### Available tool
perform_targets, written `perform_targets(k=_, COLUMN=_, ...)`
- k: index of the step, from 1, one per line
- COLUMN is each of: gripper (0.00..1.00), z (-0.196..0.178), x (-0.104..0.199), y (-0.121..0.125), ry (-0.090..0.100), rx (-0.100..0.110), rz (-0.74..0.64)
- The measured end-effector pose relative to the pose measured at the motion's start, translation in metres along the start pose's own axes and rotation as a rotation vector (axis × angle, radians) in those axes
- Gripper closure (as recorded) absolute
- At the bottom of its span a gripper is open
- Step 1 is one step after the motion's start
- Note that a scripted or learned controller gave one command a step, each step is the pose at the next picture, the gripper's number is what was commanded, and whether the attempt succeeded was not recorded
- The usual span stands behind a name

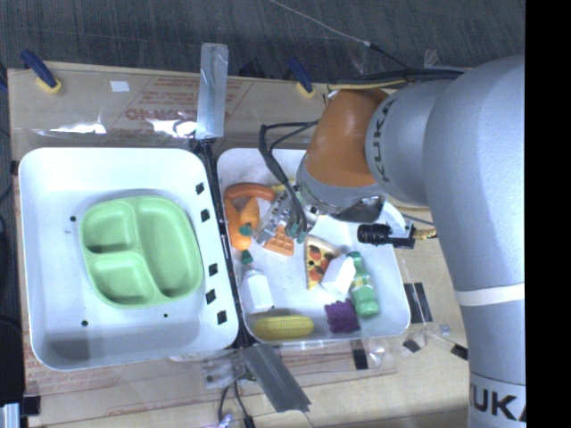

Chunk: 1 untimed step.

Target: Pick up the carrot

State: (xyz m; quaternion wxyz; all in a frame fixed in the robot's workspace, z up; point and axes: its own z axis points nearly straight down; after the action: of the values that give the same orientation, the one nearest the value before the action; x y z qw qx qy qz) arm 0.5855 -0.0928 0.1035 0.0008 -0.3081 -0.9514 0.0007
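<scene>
Two bins; end effector (pixel 284 219) sits low over the carrot (pixel 242 210) in the right bin (pixel 393 279), its grip perhaps unreadable.

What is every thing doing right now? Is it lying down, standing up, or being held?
carrot: lying in the right bin, not held
gripper: low over the toys beside the carrot
green plate: flat in the left bin
corn: lying flat
green bottle: lying down

Arm wrist (pixel 357 150) covers the right bin's (pixel 393 306) upper rim, pincer (pixel 284 219) overlaps the carrot (pixel 243 210) so contact is unreadable, and small items near it blur together.
</scene>
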Motion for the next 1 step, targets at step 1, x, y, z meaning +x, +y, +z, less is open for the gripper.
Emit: perform_targets(k=1, gripper=1.0, z=-0.0939, x=0.0255, y=0.1016, ry=-0.008, rx=-0.01, rz=0.023)
